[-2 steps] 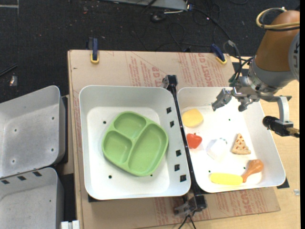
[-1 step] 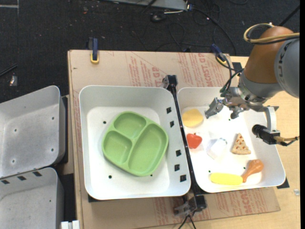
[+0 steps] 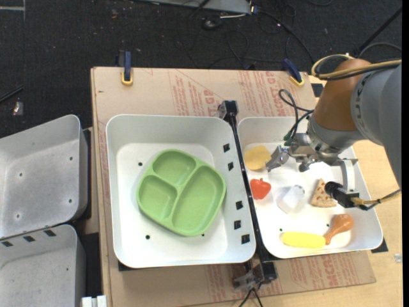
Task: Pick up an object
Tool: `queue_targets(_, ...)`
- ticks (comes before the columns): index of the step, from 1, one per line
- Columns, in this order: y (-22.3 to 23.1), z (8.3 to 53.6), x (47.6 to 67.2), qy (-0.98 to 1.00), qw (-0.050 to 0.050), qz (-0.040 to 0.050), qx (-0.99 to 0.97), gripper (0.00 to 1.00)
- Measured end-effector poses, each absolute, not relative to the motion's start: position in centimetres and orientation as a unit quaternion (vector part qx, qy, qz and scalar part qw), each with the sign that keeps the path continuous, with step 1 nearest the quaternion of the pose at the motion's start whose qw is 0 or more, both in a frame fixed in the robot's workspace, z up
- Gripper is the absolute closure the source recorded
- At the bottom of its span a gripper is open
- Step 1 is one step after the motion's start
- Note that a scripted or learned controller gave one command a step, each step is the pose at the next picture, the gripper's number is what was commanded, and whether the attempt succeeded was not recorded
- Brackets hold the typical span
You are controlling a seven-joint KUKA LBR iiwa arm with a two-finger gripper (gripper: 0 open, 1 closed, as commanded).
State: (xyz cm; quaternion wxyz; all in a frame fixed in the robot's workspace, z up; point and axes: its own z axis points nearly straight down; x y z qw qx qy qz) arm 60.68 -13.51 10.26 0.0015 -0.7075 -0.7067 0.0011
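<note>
The arm (image 3: 377, 101) is a thick, rounded grey tube with a broad orange band (image 3: 339, 104) above the wrist. A thin yellowish cable loops over the band, and the metallic gripper (image 3: 295, 157) carries dark wiring.

Cardboard-topped bench (image 3: 166, 88); two white bins side by side, left bin (image 3: 121, 171), right bin (image 3: 367, 232)

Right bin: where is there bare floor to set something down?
In the right bin, bare floor lies between the clear cup, banana and red pepper. It is crowded near the claw, pizza slice and drumstick.
</note>
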Motion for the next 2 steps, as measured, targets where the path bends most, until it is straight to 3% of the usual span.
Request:
queue_targets(1,-13.5,11.6,60.8,-0.707,-0.001,-0.0002,-0.708,1.0)
queue_targets(2,-13.7,16.0,61.2,-0.708,-0.002,-0.0013,-0.707,1.0)
